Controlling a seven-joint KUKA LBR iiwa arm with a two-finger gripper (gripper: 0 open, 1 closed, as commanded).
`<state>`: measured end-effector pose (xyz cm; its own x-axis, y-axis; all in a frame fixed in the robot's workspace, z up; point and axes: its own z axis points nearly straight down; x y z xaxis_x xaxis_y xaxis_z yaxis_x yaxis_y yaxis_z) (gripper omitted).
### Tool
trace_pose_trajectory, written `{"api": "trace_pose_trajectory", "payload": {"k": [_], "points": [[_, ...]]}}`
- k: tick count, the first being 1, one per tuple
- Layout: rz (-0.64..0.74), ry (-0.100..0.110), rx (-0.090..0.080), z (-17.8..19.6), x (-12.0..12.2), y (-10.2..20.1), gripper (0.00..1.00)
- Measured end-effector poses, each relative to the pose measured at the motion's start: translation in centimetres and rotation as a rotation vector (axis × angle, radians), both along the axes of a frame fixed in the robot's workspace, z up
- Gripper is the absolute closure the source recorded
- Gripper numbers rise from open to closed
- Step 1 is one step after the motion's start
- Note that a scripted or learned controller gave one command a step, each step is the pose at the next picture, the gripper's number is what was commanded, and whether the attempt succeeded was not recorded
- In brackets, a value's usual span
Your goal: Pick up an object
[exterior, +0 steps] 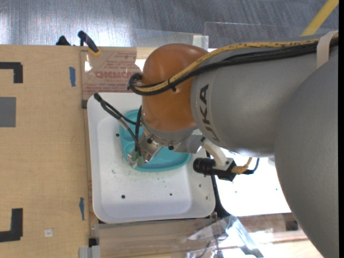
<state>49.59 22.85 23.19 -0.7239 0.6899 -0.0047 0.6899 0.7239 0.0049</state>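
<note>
A teal, flat round object (161, 160), like a shallow dish or lid, lies in the upper part of the left white bin (145, 203). The arm's orange band and grey body hide most of it. My gripper (138, 157) reaches down at the teal object's left rim, touching or just above it. The fingertips are small and dark against the teal.
A tan cardboard panel (40, 144) with black marks and blue tape covers the bench to the left of the bin. The bin floor carries small dark specks. The right bin (252, 192) is mostly hidden by the arm. A black cable part (212, 167) hangs near the bins' divide.
</note>
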Motion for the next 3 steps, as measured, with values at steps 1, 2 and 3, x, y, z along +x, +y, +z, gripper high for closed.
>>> {"api": "trace_pose_trajectory", "payload": {"k": [1,2,3], "points": [[0.004,-0.004,0.0,1.0,0.1,0.2,1.0],[0.007,-0.008,0.001,2.1,0.1,0.3,1.0],[0.01,-0.012,0.001,3.1,0.2,0.4,1.0]]}}
